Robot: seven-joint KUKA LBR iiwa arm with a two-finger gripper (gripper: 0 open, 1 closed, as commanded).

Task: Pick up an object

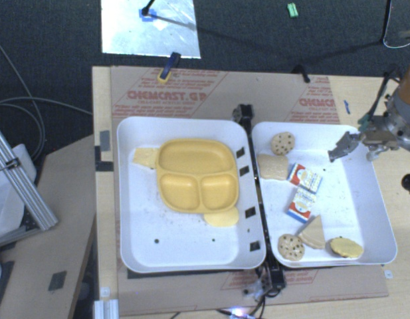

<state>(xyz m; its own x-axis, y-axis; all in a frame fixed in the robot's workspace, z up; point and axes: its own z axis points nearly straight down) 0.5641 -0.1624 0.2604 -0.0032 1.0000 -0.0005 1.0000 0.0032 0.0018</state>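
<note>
The bench [72,178] is pale tan, with a sheet of printed brown cardboard [211,88] laid under two shallow white bins; around it lies dark carpet [45,32], on which sit a shiny square sheet [150,18], a small green scrap [292,9] and black cables; an aluminium frame [18,185] stands at the left edge. The left bin [135,244] holds one yellow divided tray [197,175] with three compartments, and two pale yellow flat pieces, one [145,157] touching the tray's left rim and one [222,217] at its lower right edge. The right bin [374,205] holds seven small things: two chocolate-chip cookies, one [282,142] near the top left and one [291,246] near the bottom left; one tan bread-like slice [273,167] just below the upper cookie; two small red-and-white boxes [304,178] [301,205], one just above the other in the middle; one tan wedge [313,233] beside the lower cookie; one round yellow piece [345,247] just right of the wedge. The arm reaches in from the right, and the pincer [347,145] hangs over the upper right part of the right bin, well apart from the boxes; it looks blurred, so whether its fingers are wide or narrow I cannot tell, and nothing is seen between them.
</note>
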